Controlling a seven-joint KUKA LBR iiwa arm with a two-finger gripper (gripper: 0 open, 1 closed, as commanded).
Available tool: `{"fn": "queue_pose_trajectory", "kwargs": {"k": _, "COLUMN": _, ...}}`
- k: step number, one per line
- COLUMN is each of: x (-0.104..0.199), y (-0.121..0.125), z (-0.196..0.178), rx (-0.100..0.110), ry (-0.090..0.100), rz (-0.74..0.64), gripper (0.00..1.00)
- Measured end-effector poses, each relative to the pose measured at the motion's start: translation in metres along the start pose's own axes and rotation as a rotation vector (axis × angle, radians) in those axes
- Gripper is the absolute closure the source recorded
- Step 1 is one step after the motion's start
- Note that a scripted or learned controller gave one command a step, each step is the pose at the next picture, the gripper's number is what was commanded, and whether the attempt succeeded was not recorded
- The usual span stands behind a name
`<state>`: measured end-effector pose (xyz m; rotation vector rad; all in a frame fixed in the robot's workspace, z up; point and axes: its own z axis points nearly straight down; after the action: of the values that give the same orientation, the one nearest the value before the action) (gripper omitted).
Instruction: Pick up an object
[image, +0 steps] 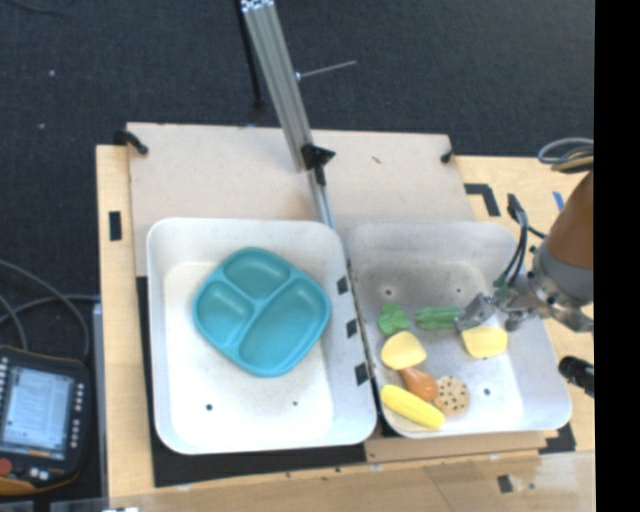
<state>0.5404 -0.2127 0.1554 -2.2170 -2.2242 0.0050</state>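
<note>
Down on the bench, two shallow white bins are sitting side by side, and from above I am looking at both at a slant. Lying flat in the left white bin (175, 420) is a turquoise plastic divided plate (262, 311), well apart from everything else, so it seems to be waiting as a spare target rather than taking part.

Crowding the middle of the right white bin (540, 395) is a small heap of toy food: a green plastic vegetable piece (412, 319), a pale yellow rounded slice (403, 351), a second yellow chunk (485, 342), an orange carrot-like piece (421, 383), a speckled brown cookie (452, 396) and a long yellow banana-like piece (412, 407). They are lying loose and near one another, handy for a grab.

Reaching in from the right, the grey arm with its orange band is leaning low over that bin, wrist tilted toward the pile. Its gripper (478, 312) is hanging just beside the green piece's right end and above the yellow chunk. How its tool is set I cannot tell; nothing is visibly pinched.
</note>
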Motion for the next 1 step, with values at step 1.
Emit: {"fn": "queue_pose_trajectory", "kwargs": {"k": 1, "x": -0.0014, "y": -0.0001, "z": 0.0520, "rx": -0.002, "ry": -0.002, "rz": 0.003, "gripper": 0.00}}
